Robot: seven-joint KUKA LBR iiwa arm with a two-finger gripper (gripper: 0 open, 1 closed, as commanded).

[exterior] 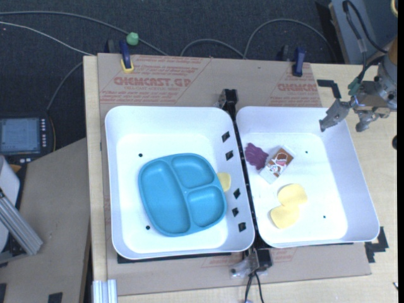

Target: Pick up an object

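The claw (347,117) hangs over the right bin's (341,223) upper right corner, its two fingers spread apart with nothing between them. In that bin lie a purple piece (255,155), a small packet (278,162) just beside it, and two yellow pieces (288,206) nearer the front, all well apart from the claw. The left bin (123,144) holds a blue divided plate (181,193), with a yellow bit (224,181) touching its right edge. Both bins sit on the desk (158,77).
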